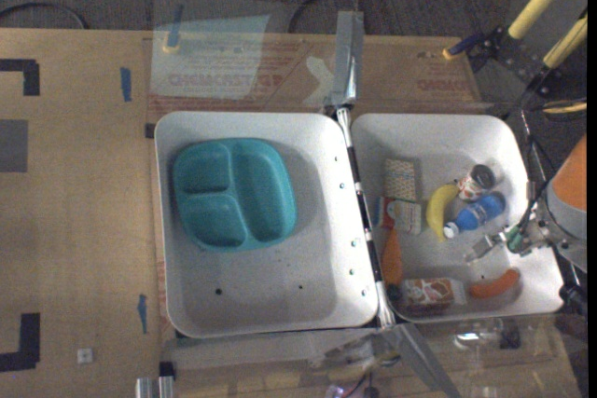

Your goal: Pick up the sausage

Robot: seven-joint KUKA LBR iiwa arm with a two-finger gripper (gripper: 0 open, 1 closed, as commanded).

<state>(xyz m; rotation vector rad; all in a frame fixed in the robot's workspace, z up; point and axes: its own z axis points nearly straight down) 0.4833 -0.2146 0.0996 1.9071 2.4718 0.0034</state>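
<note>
The gripper [494,243] hangs low over the right bin [424,128], near its right wall, and the picture is too blurred there to tell how it is set or whether it has hold of anything. The sausage [493,284] lies on the bin floor just below the gripper in the view, toward the near right corner, apparently apart from it and not lifted. Just to the gripper's left stand a blue bottle [476,213], a small can [478,179] and a banana [439,209]; farther left are a small box [403,215] and a carrot [393,258], and a flat packet [431,292] lies beside the sausage. Beyond them the left bin [187,294] holds a teal divided plate [233,192]. The step looks like the approach to the grasp. The next move seems to call for shifting toward the near wall, lining up across the sausage's narrow width, and descending clear of the packet and bin wall.
</note>
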